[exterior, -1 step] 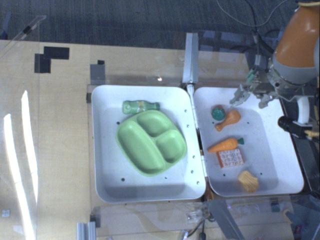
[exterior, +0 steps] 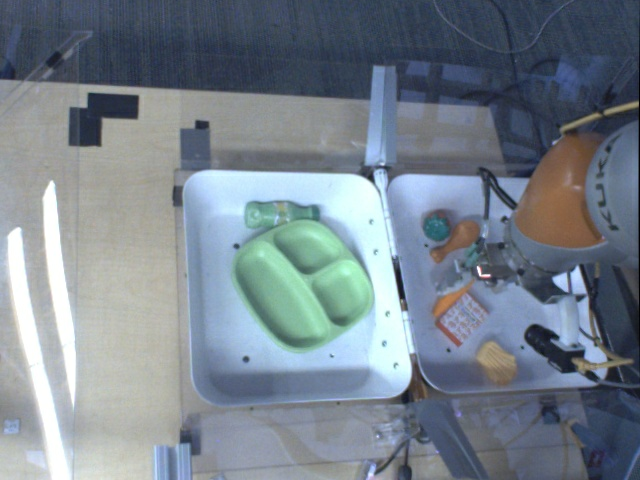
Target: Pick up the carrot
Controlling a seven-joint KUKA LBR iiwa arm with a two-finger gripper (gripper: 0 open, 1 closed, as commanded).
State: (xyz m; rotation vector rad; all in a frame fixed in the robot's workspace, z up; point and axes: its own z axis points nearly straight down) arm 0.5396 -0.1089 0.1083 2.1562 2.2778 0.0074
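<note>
The carrot [exterior: 449,301] is a short orange piece lying in the right bin [exterior: 520,383], partly against a patterned orange card [exterior: 464,317]. My gripper [exterior: 478,265] hangs over the middle of that bin, just above and to the right of the carrot. Nothing shows between the gripper and the carrot, and I see no object lifted. The arm's orange band [exterior: 565,203] covers the bin's right part.
A teal ball [exterior: 436,226] and a brown-orange drumstick-shaped toy [exterior: 457,238] lie at the right bin's back. A tan bread piece [exterior: 496,361] sits near its front. The left bin [exterior: 210,368] bears a green divided plate [exterior: 303,284] and a green bottle [exterior: 281,212].
</note>
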